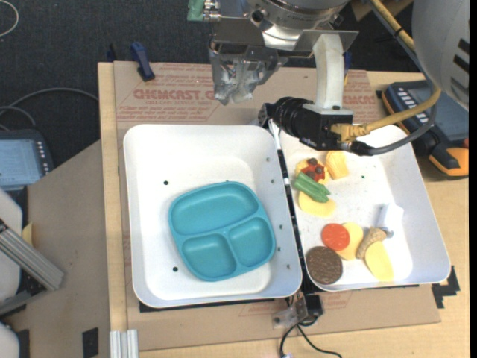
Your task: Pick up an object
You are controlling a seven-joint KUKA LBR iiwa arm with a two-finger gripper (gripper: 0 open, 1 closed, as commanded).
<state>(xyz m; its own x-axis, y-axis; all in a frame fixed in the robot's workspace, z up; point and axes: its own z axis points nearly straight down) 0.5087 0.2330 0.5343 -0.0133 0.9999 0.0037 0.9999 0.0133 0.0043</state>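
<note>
My gripper (237, 80) hangs high over the cardboard just behind the left bin (149, 155), and I see nothing in it. The right bin (417, 200) holds several toy foods. Near its back left a green pepper (311, 188) lies among yellow pieces (337, 164) and small red bits (316, 169). Toward the front sit a red-orange disc (335, 236), a brown round cookie (325, 265), a yellow lemon shape (379, 260), a tan mushroom-like piece (372, 239) and a pale grey item (384, 216).
A teal divided plate (220, 230) lies in the left bin. A black cable fitting (304, 121) and a white arm part (329, 69) reach over the right bin's back left corner. A blue clamp (141, 60) sits on the bench's back left edge.
</note>
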